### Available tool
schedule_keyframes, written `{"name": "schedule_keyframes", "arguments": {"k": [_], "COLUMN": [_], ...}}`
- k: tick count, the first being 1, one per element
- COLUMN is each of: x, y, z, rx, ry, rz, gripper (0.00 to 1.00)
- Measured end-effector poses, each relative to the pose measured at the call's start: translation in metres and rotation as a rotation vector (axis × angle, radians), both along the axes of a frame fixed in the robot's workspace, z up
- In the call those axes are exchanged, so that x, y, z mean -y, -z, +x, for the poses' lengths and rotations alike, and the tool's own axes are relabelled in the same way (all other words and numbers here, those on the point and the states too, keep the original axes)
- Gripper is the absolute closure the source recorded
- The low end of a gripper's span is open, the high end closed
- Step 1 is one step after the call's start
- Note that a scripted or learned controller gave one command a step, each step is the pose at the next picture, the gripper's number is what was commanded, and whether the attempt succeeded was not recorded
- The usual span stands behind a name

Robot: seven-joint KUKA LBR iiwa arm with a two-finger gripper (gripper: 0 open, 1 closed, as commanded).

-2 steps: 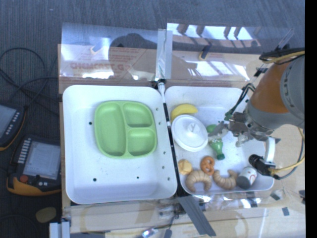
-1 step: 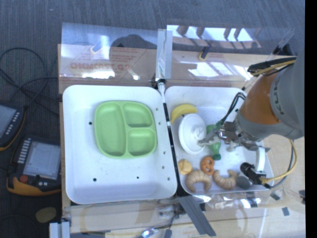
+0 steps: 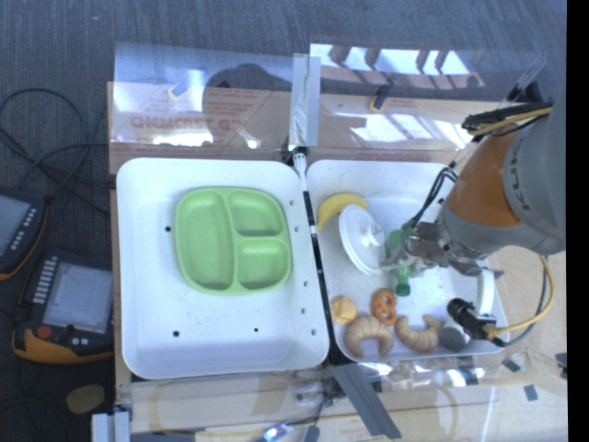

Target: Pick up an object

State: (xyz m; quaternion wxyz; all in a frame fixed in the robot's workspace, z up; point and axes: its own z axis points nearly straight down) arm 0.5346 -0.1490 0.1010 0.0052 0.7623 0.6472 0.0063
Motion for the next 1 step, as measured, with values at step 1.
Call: {"name": "schedule_keyframes", "arguments": {"k": [1], "x": [-0.1159], "y": [-0.0802], "z": [0.0185], "rx": [-0.022], "ry": [-0.159], "rz": [-0.001], "gripper": [1.0]}}
